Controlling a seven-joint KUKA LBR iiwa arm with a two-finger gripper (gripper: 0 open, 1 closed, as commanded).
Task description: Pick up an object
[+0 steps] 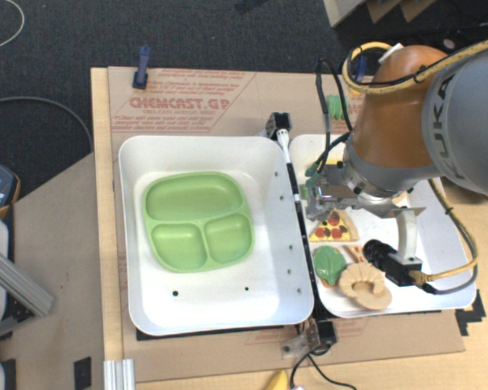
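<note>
The grey arm with its orange band reaches over the right bin [447,299] from the right. Its gripper [321,205] hangs low at that bin's left side, close to the wall between the bins, and the wrist hides its tips. Just below the gripper lies a pizza slice toy [333,231]. Further toward the front are a green leafy toy [328,262] and a tan ring-shaped pastry toy [366,285]. I see nothing held between the fingers.
The left bin [146,295] holds a green divided plate [198,219]. A black clip [278,125] sits at the bins' back junction. Black cables loop around the arm's wrist, and a blue clamp [141,66] sits on the board at the back left.
</note>
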